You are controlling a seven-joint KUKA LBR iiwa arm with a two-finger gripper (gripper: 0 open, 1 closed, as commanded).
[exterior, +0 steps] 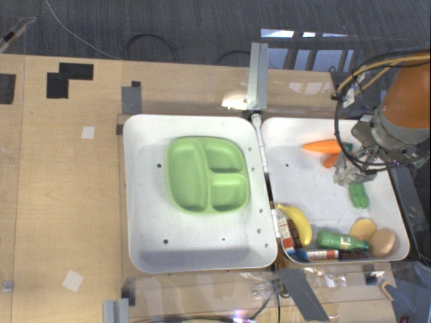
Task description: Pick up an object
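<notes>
gripper (349, 175) over right bin (303, 187), upper right part | finger state: cannot tell | small green object (359, 196) in bin just below gripper, apart or touching unclear | carrot (322, 146) just left

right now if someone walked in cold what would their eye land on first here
The big light green divided tray lying in the middle of the left bin stands out most. Next comes the arm's orange band at the right, with the gripper low over the right bin, beside an orange carrot. A yellow banana and a green bottle crowd that bin's near edge.
</notes>
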